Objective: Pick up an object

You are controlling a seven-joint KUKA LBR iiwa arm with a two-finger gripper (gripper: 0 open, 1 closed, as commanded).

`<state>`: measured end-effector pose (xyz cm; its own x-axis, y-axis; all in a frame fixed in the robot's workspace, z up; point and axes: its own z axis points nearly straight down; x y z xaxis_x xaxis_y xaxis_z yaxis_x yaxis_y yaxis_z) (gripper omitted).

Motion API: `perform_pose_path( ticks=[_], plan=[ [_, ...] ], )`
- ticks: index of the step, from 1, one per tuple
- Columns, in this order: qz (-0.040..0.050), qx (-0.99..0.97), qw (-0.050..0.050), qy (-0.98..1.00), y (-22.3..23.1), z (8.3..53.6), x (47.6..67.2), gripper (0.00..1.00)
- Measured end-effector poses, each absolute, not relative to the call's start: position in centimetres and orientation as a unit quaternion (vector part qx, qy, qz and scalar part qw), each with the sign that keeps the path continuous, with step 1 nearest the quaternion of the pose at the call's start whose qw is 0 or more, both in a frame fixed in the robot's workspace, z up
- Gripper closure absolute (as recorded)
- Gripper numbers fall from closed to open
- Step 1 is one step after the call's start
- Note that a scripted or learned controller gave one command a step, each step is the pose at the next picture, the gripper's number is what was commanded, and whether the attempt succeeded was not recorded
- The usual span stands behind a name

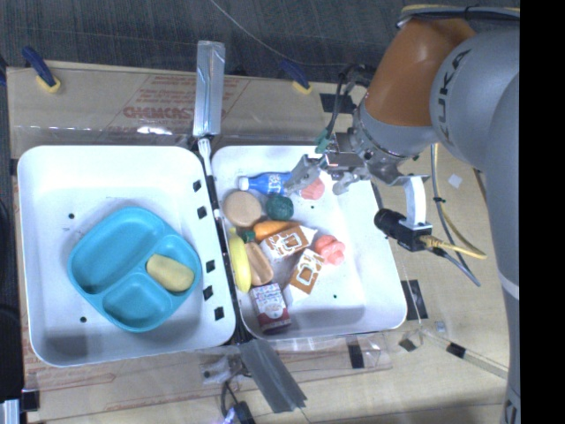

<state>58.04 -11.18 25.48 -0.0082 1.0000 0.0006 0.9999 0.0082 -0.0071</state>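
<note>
The right bin (371,281) holds a pile of small items: a blue bottle (265,183), a round tan bun (243,208), a dark green ball (280,208), an orange carrot (269,230), a yellow banana (239,263), two printed cartons (306,274), a pink toy (329,248) and a red sauce bottle (270,306). My gripper (323,177) hangs low over the back of this bin, just right of the blue bottle. A small pink item (312,189) sits directly at the gripper's tip; whether it is gripped is unclear.
The left bin (53,193) carries a blue divided plate (124,268) with a yellow lump (170,272) in one compartment. A grey metal strip (208,87) stands between the bins at the back. Cables trail off the arm at the right.
</note>
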Motion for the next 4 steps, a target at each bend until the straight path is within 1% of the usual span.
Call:
perform_pose_path(
  ticks=[1, 2, 3, 4],
  plan=[
    [0.0057, -0.724, 0.007, -0.69, -15.0, 15.4, 56.2, 0.0],
    [0.0019, -0.778, 0.002, -0.628, -14.8, 16.7, 63.6, 0.0],
    [-0.0011, -0.819, -0.001, -0.573, -10.3, 9.4, 64.8, 0.0],
    [0.0003, -0.818, 0.002, -0.576, -10.3, 10.1, 64.9, 1.0]
  ],
)
